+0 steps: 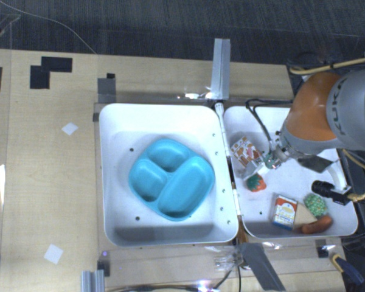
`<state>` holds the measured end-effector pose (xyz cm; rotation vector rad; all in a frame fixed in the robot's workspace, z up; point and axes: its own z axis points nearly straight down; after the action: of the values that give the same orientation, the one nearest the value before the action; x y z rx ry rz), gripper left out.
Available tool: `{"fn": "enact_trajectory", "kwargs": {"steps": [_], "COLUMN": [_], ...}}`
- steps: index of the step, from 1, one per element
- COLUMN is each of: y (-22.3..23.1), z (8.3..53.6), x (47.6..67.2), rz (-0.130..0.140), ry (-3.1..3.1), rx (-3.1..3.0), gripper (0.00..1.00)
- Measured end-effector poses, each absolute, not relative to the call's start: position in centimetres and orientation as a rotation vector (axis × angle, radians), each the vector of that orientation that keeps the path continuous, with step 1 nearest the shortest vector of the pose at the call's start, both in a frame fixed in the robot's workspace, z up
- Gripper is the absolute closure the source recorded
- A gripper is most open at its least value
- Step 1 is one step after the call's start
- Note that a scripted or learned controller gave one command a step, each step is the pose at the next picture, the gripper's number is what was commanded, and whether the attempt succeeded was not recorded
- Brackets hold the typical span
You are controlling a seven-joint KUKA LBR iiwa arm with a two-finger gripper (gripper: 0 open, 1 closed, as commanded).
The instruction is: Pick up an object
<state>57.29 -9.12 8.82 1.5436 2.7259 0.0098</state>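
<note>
End effector (pixel 272 159) of the grey arm (pixel 334 111) hangs low in the right bin (pixel 351 227); we cannot tell how it is set. Just below it we see a small red-orange fruit with a green top (pixel 255 183), and beside it a patterned packet (pixel 246 152). Nearer the front lie a small carton (pixel 285 212), a green ball (pixel 316 205) and a sausage (pixel 315 225). We find a blue three-part tray (pixel 171 179) in the left bin (pixel 112 163) on the desk (pixel 42 181).

A pale wooden surface (pixel 42 181) carries two shallow white plastic bins, the left bin (pixel 109 163) and the right bin (pixel 347 224), side by side. Black square markers (pixel 48 70) sit toward the surface's far left edge.
</note>
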Motion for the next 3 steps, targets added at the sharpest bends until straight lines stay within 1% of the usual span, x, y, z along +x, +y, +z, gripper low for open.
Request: {"fn": "enact_trajectory", "kwargs": {"steps": [1, 2, 3], "y": [-9.1, -8.8, -8.8], "z": [8.8, 8.6, 9.7], "x": [57.3, 64.1, 64.3], "rz": [0.010, 0.007, 0.007], "ry": [2.725, 2.689, 2.691], "rx": [1.544, 1.608, 1.596], "gripper": [0.00, 0.00, 1.00]}}
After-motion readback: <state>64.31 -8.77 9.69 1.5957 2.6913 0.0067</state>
